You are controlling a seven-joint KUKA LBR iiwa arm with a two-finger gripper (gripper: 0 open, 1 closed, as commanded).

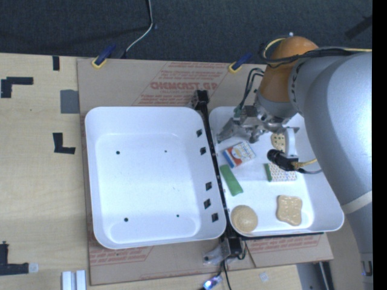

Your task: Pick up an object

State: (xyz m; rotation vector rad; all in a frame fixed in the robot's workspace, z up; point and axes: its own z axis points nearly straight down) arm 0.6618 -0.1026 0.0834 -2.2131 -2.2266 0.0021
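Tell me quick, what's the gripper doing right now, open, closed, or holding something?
Gripper: cannot be told; it sits low over the right bin, above the small card.

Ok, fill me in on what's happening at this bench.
A grey robot arm with an orange band reaches in from the right, its gripper down over the far end of the right bin. Below it in that bin lie a small red, white and blue packet, a green block, a round tan piece and a tan biscuit-like piece. Nothing visibly sits between its fingers.
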